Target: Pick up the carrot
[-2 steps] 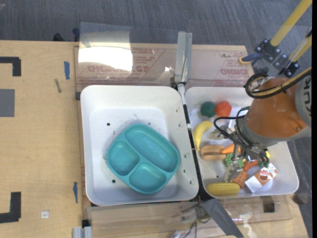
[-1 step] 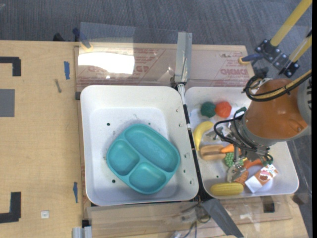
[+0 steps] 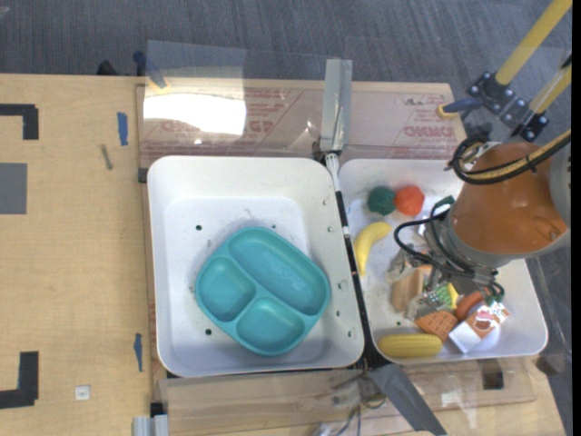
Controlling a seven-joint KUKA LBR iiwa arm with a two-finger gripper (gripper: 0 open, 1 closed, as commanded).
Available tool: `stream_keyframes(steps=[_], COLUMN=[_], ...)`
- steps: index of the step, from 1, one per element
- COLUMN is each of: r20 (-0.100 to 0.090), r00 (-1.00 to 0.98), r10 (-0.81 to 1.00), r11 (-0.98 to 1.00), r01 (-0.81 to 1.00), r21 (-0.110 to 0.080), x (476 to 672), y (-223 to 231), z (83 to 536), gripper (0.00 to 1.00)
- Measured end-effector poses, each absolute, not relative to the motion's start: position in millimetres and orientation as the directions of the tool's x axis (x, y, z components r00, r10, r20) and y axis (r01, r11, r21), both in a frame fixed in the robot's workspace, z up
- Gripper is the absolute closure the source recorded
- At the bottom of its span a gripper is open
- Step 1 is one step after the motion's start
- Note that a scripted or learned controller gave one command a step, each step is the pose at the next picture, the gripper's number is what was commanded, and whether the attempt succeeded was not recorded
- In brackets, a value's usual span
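Orange band of arm [image 3: 504, 203] low over right bin [image 3: 536, 339], reaching in from right. Gripper [image 3: 438, 284] down among toy food, black cables and wrist hardware covering it; opening width not readable, grasp not readable.

Carrot [image 3: 467, 303]: small orange-red piece just right of gripper, near bin's front right, green bit beside it on left side. Touching or apart from gripper — cannot tell. Not visibly lifted.

Other contents of right bin:
- green ball [image 3: 381, 199] and red-orange ball [image 3: 410, 198] side by side at back, touching or nearly
- banana [image 3: 368, 242] along left wall, curved
- corn cob [image 3: 409, 344] lying flat along front edge
- waffle-pattern orange piece [image 3: 436, 322] just above corn
- tan bread-like piece [image 3: 407, 288] left of gripper
- white carton with red print [image 3: 479, 326] front right, next to carrot

Left bin [image 3: 172, 243]: teal divided plate [image 3: 263, 289], three compartments, sitting centre-front, tilted slightly in view.

Clear plastic sheet [image 3: 236, 116] behind both bins on wood bench [image 3: 64, 271].
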State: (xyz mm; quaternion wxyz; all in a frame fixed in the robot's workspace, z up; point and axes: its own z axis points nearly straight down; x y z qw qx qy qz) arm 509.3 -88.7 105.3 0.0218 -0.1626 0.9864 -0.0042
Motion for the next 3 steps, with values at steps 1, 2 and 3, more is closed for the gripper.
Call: stream_keyframes(steps=[1, 2, 3], r20=[-0.017, -0.014, -0.008], r00=[-0.972, -0.916, -0.915], r10=[-0.234, -0.401, -0.403], r11=[0.972, 0.916, 0.915], r01=[-0.234, -0.401, -0.403], r21=[-0.005, -0.01, -0.003], x=[523.4, 548.1, 547.7], y=[-52, -109, -106], z=[250, 368, 363], gripper=[1.0, 1.0, 0.0])
